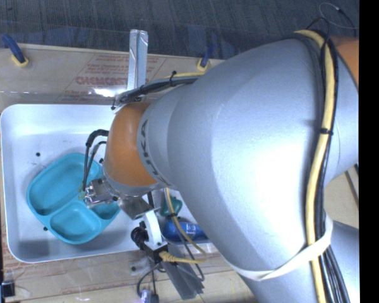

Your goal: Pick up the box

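The arm (252,163) is seen closest to the camera, covering most of the right side. Beneath its orange band (123,150), the wrist is lowered over the left bin (19,125). The state of the jaws cannot be told. A teal divided dish (57,201) is seen in this bin. A blue object (180,230) is partly hidden below the arm; a box cannot be identified. The counter (63,74) is seen beyond.

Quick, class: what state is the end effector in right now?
End effector: over the blue divided dish; open or closed cannot be told.
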